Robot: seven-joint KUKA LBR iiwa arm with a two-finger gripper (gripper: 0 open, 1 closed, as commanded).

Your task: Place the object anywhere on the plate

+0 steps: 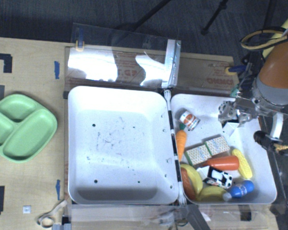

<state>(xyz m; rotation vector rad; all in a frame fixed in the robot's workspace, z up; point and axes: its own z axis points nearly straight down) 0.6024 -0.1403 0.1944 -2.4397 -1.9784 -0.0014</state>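
So the green plate (pixel 20 127), a three-section one, sat on the wooden bench (pixel 30 61) well left of both bins, nothing on it. The left bin (pixel 118 144) just had scuff marks. All the objects were piled in the right bin (pixel 210 104): a small can (pixel 189 120) near the top, a carrot (pixel 181 141) along the divider, two patterned blocks (pixel 206 150), a red-orange piece (pixel 223 162), a corn cob (pixel 243 162), a banana (pixel 198 186), a little black-and-white thing (pixel 219 178) I couldn't really identify, and a blue bottle (pixel 239 189). The stuff overlapped a lot, so the banana was partly buried.

The gripper (pixel 230 114) hung over the right bin's upper right corner, near the can but apart from it. It was blurry and shiny, honestly couldn't tell how it was set. The arm (pixel 279 71) got cut off at the right edge.
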